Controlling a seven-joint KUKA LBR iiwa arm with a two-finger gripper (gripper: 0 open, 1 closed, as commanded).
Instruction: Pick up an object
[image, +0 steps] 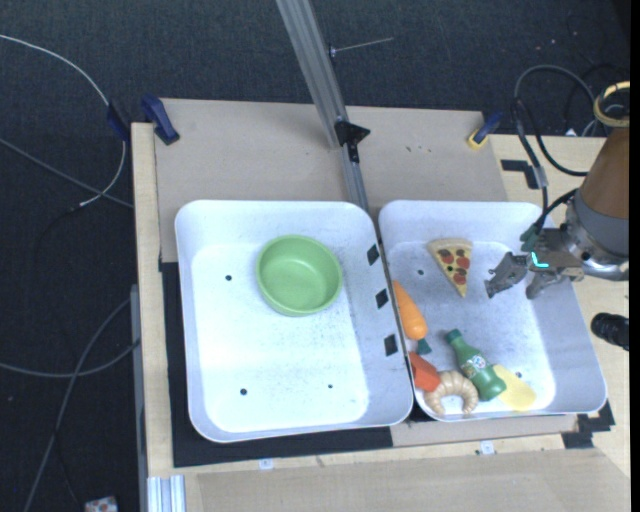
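Observation:
My gripper (522, 279) hangs over the right part of the right bin (560, 330), its two fingers spread open with nothing between them. To its left lies a pizza slice (453, 262). A carrot (408, 311) rests along the bin's left wall. In the near part of the bin lie a green bottle (477, 366), a croissant (455, 391), a red and green vegetable (423, 368) and a yellow piece (518, 392).
A green bowl (299, 274) sits in the far part of the left bin (220, 390). A metal pole (320, 70) slants in from the top toward the bins' shared edge. Blue clamps (158, 120) hold the board's far corners.

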